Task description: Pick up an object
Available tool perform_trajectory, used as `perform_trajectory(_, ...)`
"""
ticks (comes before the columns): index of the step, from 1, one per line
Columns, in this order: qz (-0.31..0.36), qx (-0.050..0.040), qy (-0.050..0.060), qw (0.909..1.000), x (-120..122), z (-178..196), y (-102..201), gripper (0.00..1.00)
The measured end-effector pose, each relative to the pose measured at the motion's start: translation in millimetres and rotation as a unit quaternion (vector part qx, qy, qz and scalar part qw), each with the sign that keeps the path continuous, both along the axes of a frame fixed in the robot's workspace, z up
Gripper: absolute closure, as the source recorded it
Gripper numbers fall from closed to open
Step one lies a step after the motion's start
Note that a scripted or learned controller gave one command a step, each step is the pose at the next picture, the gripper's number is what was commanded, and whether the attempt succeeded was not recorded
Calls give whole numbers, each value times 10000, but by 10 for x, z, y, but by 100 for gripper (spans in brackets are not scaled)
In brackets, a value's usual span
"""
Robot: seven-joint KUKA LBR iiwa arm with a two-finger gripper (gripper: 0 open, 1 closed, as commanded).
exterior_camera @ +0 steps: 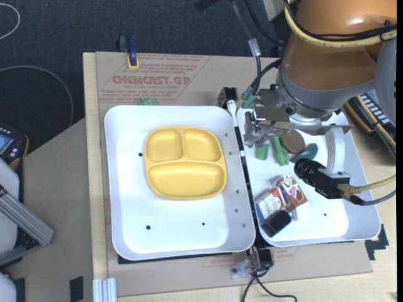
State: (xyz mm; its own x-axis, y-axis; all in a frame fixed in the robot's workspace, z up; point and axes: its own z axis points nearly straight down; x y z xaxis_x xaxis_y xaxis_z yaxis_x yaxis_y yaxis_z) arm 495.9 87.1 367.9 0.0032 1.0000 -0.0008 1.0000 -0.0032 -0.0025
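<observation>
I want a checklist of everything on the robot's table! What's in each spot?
Surface: cardboard-covered bench bearing two shallow white bins, left bin and right bin.
Job's things: yellow three-compartment plastic plate in the left bin; in the right bin a green stick-shaped object, a brown round object, a red-and-white packet and a small black block.
Clutter: blue-and-yellow clamp at the bench's far edge.
Grippers: two-finger gripper low over the right bin's far left corner.
Cables: tan hose crossing the right bin.
Surroundings: dark carpet.
</observation>
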Motion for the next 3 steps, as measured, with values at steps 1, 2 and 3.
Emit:
perform_trajectory(1, 16, 3, -14, 10000, 0, 106, 18, 100)
perform_trajectory(2, 6, 4, -31, 10000, -166, 399, -217, 100)
perform_trajectory(3, 19, 3, -12, 10000, -143, 342, 125, 100)
